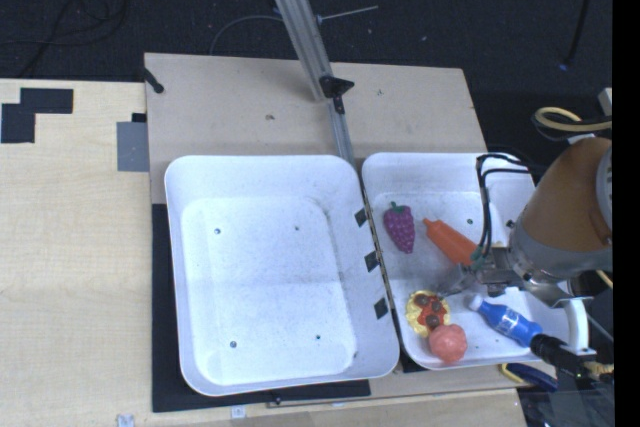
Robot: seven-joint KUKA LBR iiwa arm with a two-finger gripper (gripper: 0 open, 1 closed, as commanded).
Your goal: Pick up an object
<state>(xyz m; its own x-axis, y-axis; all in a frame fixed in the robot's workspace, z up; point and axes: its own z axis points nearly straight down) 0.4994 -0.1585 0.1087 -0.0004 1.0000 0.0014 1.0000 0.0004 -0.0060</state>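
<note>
Nearest the camera, along the right bin's (440,170) front rim, lie one pink ball (448,343), one yellow-and-red toy (428,310) just beside it at ten o'clock, and one blue bottle (508,322) at three o'clock. Farther back lie one orange carrot (450,239) and one purple grape bunch (400,226), with bare floor behind them. Beside this sits the left bin (260,265), two bins in all. My arm reaches in from three o'clock, wrist bent down; my gripper (478,273) hangs between carrot and bottle, grip state impossible to tell.
</note>
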